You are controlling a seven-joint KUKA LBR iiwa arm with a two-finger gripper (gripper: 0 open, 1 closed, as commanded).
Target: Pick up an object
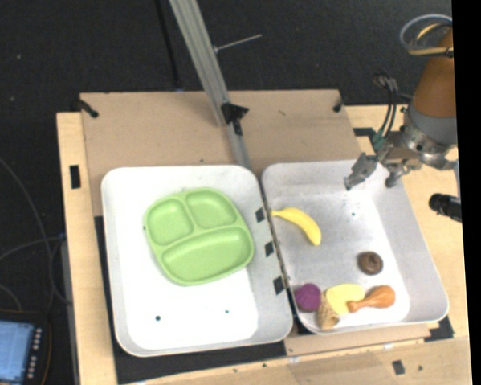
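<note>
Overhead, slanted view of the counter (165,131) with two shallow white bins side by side.

Left bin (130,314): one green divided plate (198,236), three compartments, lying flat toward the bin's upper middle and turned at a slight angle. Lower part of this bin is bare white.

Right bin (403,219): five small things. Banana (299,224) near the left wall, upper half, lying on its side, well apart from the rest. Brown doughnut-shaped piece (370,262) toward the right side, alone. Along the near wall a cluster: purple ball-like object (308,296) at the left, a pale yellow piece (343,293) just beside it, an orange-brown drumstick-shaped item (373,299) touching or overlapping the yellow piece on its right. A small tan item (327,316) sits at the near edge below the yellow piece; cannot tell what it is.

Arm (434,89) enters from the right, orange band above the wrist. Tool (374,173) is over the far right corner of the right bin, fingers spread apart, nothing between them. It is well apart from every object; the banana is the nearest, down and to its left.

A grey metal pole (206,65) runs up from the gap between the bins toward the top of the view.
</note>
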